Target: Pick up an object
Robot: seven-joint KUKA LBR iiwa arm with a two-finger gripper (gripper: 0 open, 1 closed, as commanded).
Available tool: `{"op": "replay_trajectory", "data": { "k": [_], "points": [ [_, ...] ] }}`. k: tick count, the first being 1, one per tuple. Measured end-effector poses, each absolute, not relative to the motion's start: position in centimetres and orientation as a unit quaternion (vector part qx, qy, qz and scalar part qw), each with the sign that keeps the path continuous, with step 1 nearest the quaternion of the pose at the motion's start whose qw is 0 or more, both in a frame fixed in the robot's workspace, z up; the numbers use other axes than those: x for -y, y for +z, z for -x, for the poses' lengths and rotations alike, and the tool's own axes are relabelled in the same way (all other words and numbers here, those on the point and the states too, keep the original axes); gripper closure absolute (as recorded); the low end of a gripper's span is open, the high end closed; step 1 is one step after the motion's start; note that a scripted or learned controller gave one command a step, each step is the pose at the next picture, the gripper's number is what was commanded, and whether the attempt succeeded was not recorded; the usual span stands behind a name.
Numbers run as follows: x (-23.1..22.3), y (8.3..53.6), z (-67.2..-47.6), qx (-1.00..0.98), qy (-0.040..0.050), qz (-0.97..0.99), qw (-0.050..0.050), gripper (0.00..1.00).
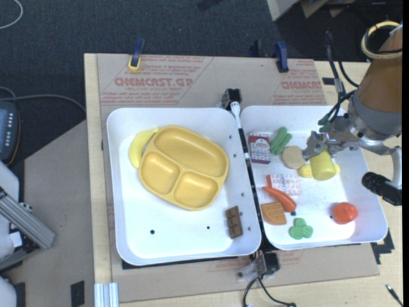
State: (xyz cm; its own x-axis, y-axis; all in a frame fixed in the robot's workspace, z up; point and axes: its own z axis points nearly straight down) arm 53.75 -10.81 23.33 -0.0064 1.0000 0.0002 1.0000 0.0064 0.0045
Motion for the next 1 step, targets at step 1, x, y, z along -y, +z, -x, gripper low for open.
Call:
{"op": "replay_trajectory", "data": {
  "k": [1],
  "points": [
    [6.01,24.13,-56.71,-0.71,0.002,-0.705,0.001,1.0]
  ]
}}
